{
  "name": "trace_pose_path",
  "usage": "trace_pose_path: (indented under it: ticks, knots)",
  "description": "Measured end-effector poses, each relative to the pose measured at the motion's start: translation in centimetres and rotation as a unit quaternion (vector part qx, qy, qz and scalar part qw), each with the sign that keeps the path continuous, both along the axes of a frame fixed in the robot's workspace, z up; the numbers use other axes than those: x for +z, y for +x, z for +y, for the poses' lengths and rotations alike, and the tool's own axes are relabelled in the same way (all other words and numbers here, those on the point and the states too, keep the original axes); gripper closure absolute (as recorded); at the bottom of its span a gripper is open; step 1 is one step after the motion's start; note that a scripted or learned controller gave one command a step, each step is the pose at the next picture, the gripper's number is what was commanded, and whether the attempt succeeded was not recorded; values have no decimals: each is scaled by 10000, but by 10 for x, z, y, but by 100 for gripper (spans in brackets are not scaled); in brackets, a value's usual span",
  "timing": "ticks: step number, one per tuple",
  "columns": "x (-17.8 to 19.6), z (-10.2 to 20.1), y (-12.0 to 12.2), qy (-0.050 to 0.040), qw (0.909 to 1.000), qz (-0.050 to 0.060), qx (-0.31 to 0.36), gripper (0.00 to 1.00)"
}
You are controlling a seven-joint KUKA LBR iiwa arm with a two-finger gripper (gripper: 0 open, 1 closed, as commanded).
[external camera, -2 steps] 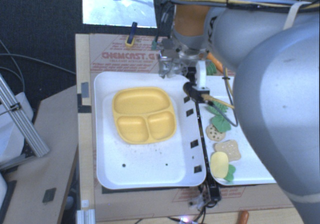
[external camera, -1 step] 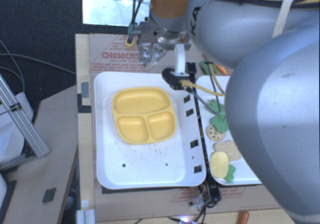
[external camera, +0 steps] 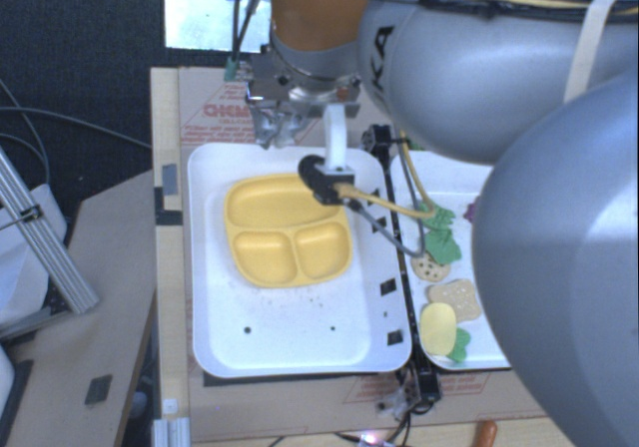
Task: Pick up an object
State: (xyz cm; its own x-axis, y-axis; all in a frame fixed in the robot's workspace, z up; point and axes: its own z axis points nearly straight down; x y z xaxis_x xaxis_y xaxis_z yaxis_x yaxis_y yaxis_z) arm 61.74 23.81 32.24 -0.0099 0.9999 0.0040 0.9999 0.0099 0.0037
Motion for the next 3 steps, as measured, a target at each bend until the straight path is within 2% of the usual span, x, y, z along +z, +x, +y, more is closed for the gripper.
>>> trace_pose_path:
  ticks: [1,2,3]
  knots:
    - [-111,-4,53,-21,10000,12,-43,100]
    - [-123,-7,51,-18,10000,11,-46,100]
    - [-129,-69,52,-24,10000,15,-66,100]
